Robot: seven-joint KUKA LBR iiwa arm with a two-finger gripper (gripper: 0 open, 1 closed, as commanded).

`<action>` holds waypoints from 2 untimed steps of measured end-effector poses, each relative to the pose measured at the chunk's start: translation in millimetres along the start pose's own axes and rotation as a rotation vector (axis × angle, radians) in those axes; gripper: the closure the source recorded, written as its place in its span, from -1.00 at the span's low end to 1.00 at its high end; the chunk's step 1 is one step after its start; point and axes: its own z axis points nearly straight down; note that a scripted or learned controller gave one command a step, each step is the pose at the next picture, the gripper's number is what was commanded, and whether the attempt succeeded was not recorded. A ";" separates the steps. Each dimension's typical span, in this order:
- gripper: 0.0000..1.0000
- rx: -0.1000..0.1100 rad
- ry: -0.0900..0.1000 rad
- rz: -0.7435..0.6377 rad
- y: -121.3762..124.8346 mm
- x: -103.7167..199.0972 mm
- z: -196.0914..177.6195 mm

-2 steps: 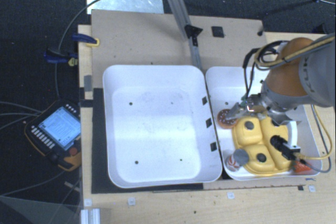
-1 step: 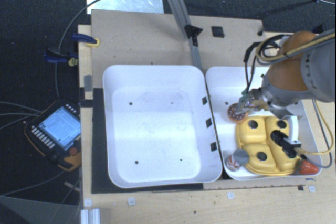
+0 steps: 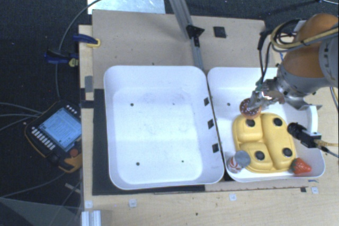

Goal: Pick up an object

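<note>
A brown bench (image 3: 159,39) carries everything. Two shallow white bins sit side by side on it: the left bin (image 3: 156,127) and the right bin (image 3: 228,87).

A: Setting reads as a robotics lab, not a home or shop.

B: Evidence?

A: Industrial arm (image 3: 310,55) over two white bins (image 3: 156,127) on a cardboard-covered bench (image 3: 233,45); teach pendant (image 3: 57,134) lying on dark carpet (image 3: 37,13); loose cables (image 3: 74,34) trailing about; clamps (image 3: 71,50) on the bench edge; metal camera pole (image 3: 177,0).
</note>
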 end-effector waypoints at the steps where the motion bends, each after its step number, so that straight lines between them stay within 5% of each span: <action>1: 1.00 0.001 0.000 0.001 -6.5 -6.5 -55.4; 2: 1.00 0.002 0.001 0.000 -4.9 -6.6 -88.0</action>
